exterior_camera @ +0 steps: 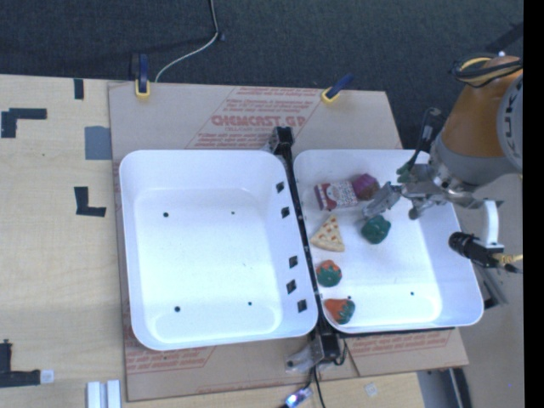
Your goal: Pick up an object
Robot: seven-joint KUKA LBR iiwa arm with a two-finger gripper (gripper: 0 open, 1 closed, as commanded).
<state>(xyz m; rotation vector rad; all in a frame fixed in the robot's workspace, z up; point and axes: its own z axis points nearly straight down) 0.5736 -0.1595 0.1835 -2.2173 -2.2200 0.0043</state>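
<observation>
- The two white bins sit side by side on a cardboard sheet; the left bin lies at 9 o'clock of the right bin.
- The arm, grey with an orange band, reaches in from 3 o'clock and hangs over the upper part of the right bin.
- The gripper points toward 9 o'clock. One grey finger slants down-left just above the dark green toy; whether the fingers are spread or together cannot be told, and nothing shows between them.
- The dark green toy lies just at 6 o'clock of the gripper, near the bin's middle.
- A red packet and a purple toy touch each other at 9 o'clock of the gripper, near the bin's upper left.
- A cheese wedge lies at 6 o'clock of the red packet, close to the divider.
- An orange-and-green toy sits at 6 o'clock of the cheese wedge.
- A red-and-green toy rests in the bin's lower left corner.
- Two clamps, yellow with blue handles, grip the cardboard's top edge.
</observation>
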